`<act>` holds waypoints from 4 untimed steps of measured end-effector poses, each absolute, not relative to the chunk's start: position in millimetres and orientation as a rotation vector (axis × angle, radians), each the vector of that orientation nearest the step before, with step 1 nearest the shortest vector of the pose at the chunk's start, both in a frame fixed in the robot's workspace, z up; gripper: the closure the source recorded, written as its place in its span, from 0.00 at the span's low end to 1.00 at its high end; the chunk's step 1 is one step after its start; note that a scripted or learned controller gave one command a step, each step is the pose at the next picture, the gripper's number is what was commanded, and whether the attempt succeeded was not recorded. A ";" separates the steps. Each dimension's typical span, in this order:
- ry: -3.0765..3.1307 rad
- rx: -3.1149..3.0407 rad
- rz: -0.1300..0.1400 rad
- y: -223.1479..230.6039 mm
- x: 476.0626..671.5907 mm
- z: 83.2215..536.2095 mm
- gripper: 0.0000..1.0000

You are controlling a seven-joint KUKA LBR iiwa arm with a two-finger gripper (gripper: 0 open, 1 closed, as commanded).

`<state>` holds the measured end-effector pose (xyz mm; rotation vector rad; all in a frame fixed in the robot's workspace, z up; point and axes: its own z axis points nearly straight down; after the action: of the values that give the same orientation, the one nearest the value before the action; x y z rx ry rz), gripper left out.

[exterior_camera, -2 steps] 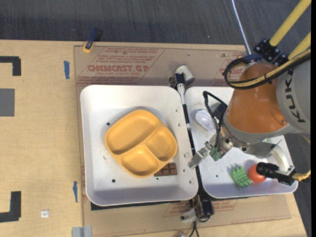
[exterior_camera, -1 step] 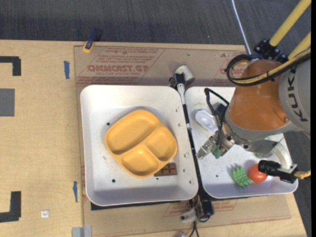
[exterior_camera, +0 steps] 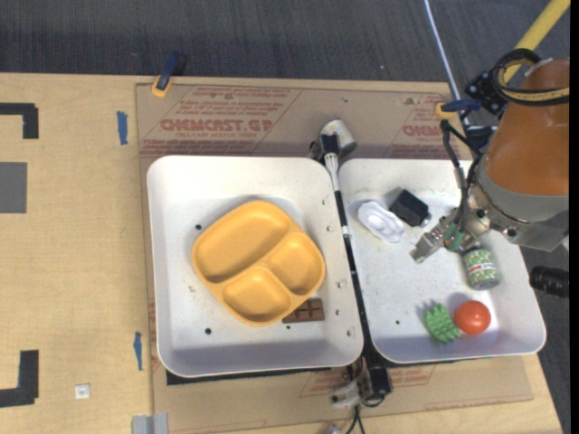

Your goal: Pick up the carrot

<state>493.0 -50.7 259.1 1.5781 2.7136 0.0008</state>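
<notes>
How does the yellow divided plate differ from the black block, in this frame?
The yellow divided plate lies in the left bin; the black block lies in the right bin. The plate is by far the larger, taking up much of its bin's floor, while the block is small. The plate is rounded with three compartments; the block is boxy and plain. Both rest on a white bin floor, untouched by the gripper.

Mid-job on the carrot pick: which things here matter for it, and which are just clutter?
For the job:
carrot, orange with a green top, right bin
gripper, above that bin

Just lying about:
yellow divided plate, left bin
brown piece under its edge
black block
white object
green can
</notes>
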 end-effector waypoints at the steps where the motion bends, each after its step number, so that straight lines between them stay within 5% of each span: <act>1: 2.671 1.655 0.001 20.4 479.2 184.2 1.00; 2: 2.245 2.196 0.001 28.0 489.2 204.4 1.00; 4: 1.644 2.678 -0.002 59.6 479.0 190.9 1.00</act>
<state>479.0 59.6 190.9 2.6777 1.6439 -0.0018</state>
